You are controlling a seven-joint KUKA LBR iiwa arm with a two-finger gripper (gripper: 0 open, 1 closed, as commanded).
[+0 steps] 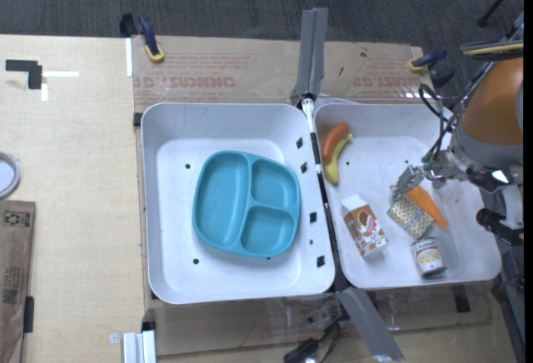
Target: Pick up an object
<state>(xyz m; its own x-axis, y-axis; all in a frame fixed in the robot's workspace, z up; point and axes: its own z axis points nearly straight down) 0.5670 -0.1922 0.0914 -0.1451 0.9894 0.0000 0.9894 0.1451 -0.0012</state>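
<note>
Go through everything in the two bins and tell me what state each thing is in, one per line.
Blue divided plate: lying flat in the left bin, nothing in its compartments.
Banana: lying in the right bin, against an orange-red piece.
Small carton: lying on its side.
Can: tipped over.
Carrot: lying across a patterned packet.
Claw: low over the packet, grip unclear.

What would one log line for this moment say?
arm: over right bin | gripper: low by carrot and patterned packet | grasp: none seen | left bin: blue divided plate
</note>
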